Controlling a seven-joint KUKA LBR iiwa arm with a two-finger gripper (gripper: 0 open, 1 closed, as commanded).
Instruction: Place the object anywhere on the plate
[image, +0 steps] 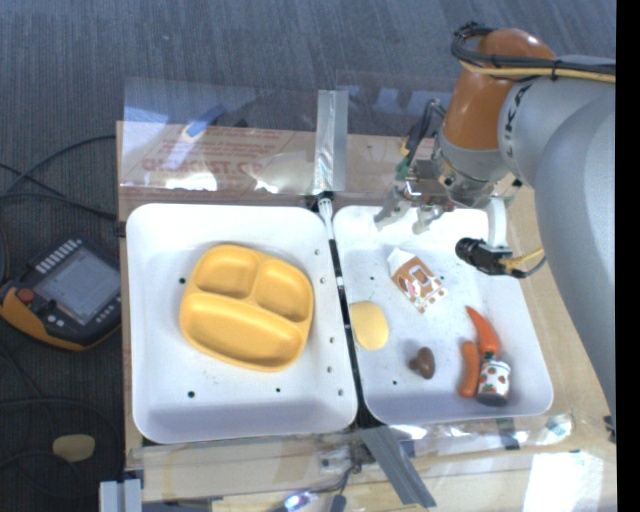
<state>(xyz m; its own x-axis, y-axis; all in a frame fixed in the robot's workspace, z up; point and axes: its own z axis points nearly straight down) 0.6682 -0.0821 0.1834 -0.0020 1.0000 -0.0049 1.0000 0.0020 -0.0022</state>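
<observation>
A yellow plate (248, 305) with three compartments lies in the left bin (160, 400). The right bin (520, 400) holds a white and orange packet (416, 281), a pale yellow disc (369, 325), a small brown lump (423, 362), two orange carrot-like pieces (474, 352) and a small printed jar (494, 379). My gripper (409, 217) hovers over the far end of the right bin, above and behind the packet. Its two fingers (389, 212) are spread apart with nothing between them.
A clear plastic wall (230, 150) stands behind the bins, with a metal divider post (330, 140) at the middle. A handheld pendant (60, 290) with cables lies on the floor to the left. The grey arm (570, 120) fills the upper right.
</observation>
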